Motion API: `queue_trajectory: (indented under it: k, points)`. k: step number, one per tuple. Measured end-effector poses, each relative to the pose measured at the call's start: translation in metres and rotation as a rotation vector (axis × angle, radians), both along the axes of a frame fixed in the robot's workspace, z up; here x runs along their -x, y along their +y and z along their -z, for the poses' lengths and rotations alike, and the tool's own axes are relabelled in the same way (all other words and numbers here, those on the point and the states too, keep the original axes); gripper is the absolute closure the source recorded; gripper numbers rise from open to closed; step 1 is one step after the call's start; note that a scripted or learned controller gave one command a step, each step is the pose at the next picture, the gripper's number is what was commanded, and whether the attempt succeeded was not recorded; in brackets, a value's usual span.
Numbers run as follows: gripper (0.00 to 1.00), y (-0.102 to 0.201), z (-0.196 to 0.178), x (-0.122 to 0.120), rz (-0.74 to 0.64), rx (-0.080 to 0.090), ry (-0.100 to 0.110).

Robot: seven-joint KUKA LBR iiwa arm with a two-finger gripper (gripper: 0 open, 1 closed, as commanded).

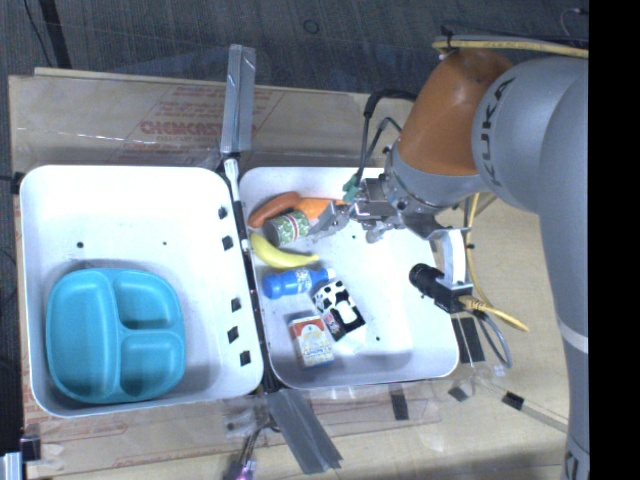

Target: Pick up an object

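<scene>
From the camera view, the counter carried two shallow white bins side by side; the left bin held a blue divided tray lying flat toward its near corner, apart from everything the task seemed to concern. The right bin held the loose things, bunched against its left wall: an orange carrot-like piece at the far end, a green can touching it, a banana just below, a blue bottle, a black-and-white toy and a small carton nearest the camera. The arm reached in from the right and its gripper hung low beside the green can and the orange piece, probably because that pair lay closest along its line of approach; whether the gripper was wide or narrow I could not tell, since the wrist hardware hid its tip; nothing showed as held, so the pick looked not yet made.
</scene>
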State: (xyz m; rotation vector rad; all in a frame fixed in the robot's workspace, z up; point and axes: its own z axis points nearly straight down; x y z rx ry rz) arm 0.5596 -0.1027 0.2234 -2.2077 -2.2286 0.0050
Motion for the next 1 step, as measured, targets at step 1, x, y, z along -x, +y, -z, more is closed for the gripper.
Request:
queue_trajectory:
  k: [1]
  points:
    - [0.00,-0.0249,0.0994,0.0014,-0.067,0.001,-0.009]
